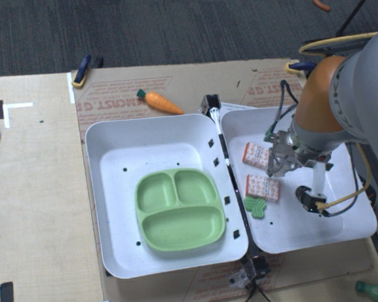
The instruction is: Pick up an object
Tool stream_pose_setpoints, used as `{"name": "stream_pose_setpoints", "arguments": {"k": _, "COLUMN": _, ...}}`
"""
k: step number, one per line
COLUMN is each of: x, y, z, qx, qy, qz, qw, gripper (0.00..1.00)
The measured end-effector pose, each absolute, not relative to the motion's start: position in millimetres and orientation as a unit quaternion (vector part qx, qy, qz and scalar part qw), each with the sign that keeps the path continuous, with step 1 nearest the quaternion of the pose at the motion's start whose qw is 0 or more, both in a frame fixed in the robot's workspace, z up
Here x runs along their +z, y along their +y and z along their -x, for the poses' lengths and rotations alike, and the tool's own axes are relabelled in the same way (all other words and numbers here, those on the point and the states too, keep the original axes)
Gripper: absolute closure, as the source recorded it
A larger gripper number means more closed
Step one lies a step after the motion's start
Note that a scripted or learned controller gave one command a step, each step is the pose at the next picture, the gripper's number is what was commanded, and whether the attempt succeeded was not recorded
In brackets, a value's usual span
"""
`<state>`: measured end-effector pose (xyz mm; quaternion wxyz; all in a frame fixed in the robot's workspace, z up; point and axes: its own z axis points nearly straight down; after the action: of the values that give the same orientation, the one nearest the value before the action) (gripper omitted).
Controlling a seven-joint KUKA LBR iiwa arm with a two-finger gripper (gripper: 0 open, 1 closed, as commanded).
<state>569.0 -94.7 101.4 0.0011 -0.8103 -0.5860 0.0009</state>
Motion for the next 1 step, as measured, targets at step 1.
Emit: {"name": "stream_pose_setpoints", "arguments": {"k": 1, "x": 101.4, "y": -94.7, "z": -569.0, "qx": 0.0010, "qy": -0.586, "qz": 0.810, "qw": 0.001, "gripper": 0.00}}
